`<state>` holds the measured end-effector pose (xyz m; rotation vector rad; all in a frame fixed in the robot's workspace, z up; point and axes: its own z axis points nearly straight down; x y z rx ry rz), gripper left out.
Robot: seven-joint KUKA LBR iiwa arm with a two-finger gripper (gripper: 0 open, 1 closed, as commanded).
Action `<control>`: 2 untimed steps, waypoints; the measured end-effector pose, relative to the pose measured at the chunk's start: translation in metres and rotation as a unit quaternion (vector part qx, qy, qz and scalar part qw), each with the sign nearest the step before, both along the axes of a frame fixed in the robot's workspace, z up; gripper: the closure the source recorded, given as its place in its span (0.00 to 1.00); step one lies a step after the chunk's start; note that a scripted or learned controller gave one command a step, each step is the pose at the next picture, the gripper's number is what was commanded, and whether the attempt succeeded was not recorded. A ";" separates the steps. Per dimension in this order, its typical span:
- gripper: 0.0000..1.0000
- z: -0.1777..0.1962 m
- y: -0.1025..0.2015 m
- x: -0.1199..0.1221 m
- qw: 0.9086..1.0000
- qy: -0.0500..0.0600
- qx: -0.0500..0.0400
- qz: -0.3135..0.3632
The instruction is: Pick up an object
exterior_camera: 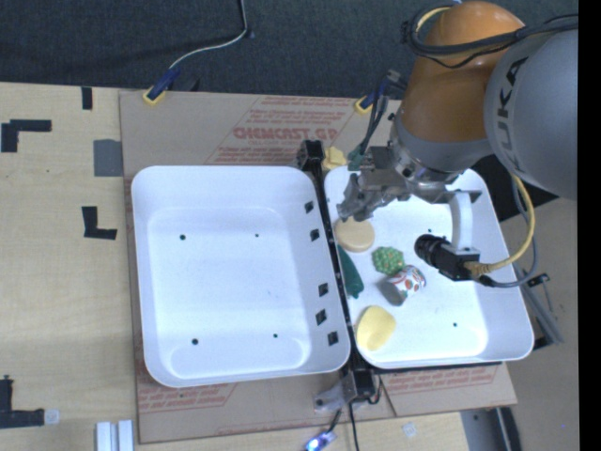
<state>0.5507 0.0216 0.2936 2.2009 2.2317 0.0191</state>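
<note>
Two shallow white bins sit side by side on a cardboard sheet [282, 130] on the bench; left bin [225, 181] is white inside with a few small dark dots on its floor, right bin [488, 336] holds all the loose objects. Arm [526, 92] enters from the right, orange band above the wrist, and is bent down over the upper left part of the right bin. Gripper [360, 207] hangs just above the bin floor close to the divider between the bins, its tip directly over the upper edge of a pale tan disc [357, 236]. Finger spacing cannot be read from this angle, and nothing can be seen held. Disc lies flat against the left wall of the right bin. Just below it, a dark green elongated piece [351, 273] runs along the same wall. A bumpy light green object [387, 259] sits beside the disc toward the bin centre, touching or nearly touching a small red, white and grey item [406, 283] below and to its right. A yellow rounded object [376, 327] lies near the lower left corner of the right bin, apart from the others. A black cylindrical fitting [439, 255] with a cable hangs from the arm over the bin's middle.
</note>
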 end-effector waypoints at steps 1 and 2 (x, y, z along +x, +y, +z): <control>1.00 0.043 0.045 0.028 1.000 0.004 -0.001 -0.003; 1.00 -0.048 0.069 -0.003 1.000 0.013 -0.002 -0.006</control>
